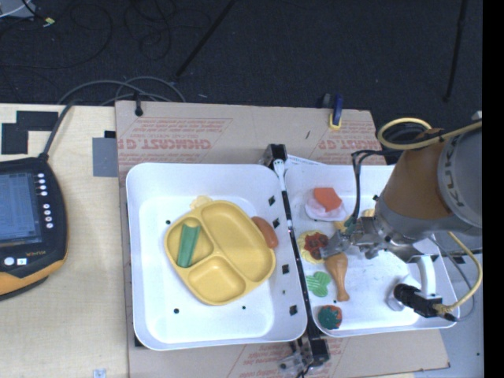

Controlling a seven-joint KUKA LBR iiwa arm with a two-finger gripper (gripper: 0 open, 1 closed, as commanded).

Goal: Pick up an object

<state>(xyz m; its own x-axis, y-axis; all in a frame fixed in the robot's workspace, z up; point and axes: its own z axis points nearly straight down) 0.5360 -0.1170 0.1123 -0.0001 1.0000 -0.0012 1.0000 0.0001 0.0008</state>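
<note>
Cardboard (236, 132) lines the bench under two white bins. Over the right bin (378, 309), the gripper (340, 242) hangs low beside a drumstick (339, 274) and a dark red piece (314, 244); whether it's apart or together, I cannot tell. A yellow tray (236, 246) with a green piece (188, 242) sits in the left bin (150, 211)

At the frame's left edge I see a black-and-orange control pendant (24, 219) on the pale surface (79, 305). Dark cables (102, 22) lie across the black floor at the top.
</note>
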